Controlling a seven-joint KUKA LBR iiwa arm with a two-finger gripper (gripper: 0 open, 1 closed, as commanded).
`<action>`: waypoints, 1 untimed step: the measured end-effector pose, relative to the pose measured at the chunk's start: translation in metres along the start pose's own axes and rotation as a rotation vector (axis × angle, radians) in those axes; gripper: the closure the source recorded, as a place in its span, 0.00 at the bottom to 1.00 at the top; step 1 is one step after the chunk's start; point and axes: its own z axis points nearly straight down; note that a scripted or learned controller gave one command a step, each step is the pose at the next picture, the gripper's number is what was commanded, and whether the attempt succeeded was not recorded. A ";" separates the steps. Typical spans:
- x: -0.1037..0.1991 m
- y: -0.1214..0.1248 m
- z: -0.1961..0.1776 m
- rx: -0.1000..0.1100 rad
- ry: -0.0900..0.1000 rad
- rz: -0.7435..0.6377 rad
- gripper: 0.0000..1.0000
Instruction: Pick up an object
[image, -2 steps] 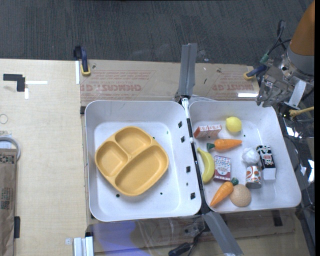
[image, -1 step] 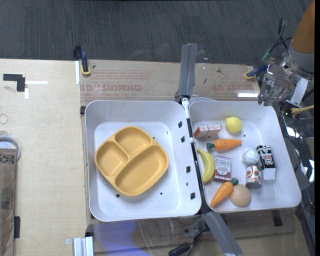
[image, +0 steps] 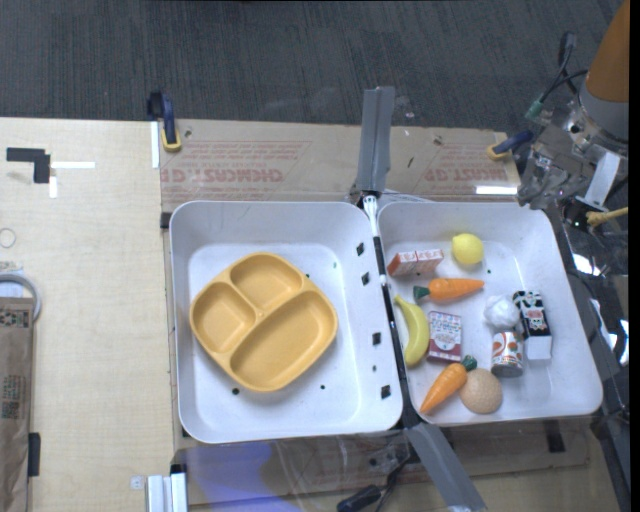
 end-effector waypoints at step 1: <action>0.042 -0.012 0.003 -0.007 0.008 -0.404 1.00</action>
